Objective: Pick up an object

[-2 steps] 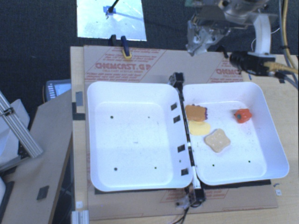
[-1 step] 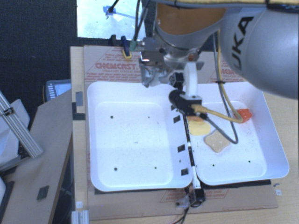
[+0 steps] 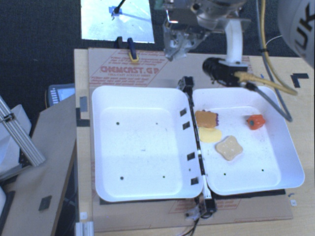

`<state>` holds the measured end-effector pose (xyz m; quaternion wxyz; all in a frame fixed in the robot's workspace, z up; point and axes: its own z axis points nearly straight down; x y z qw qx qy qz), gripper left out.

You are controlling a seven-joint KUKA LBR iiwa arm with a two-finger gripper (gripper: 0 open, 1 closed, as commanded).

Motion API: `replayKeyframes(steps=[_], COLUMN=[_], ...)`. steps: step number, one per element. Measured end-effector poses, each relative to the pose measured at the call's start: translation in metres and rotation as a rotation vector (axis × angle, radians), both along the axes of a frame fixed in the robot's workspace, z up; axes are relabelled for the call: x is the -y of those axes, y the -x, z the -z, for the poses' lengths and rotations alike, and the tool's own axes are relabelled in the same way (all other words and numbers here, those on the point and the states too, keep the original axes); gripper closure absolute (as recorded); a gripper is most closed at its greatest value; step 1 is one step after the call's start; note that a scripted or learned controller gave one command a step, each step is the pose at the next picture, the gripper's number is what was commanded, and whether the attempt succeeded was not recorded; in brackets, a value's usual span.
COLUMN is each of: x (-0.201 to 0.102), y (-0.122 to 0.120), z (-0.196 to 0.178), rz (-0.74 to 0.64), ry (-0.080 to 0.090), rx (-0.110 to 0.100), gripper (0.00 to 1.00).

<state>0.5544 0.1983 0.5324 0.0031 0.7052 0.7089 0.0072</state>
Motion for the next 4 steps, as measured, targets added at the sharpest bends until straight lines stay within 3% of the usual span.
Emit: replayKeyframes(steps=[1, 3, 4], x=[-0.037, -0.036, -0.036], y=[-0.041, -0.104, -0.114], z=[-0.003, -0.003, -0.003], rz=[-0.002, 0.006, 0.006], ry=[0.004, 0.005, 0.006], rx=[-0.011, -0.011, -0.012], gripper=[1.0, 1.0, 1.0])
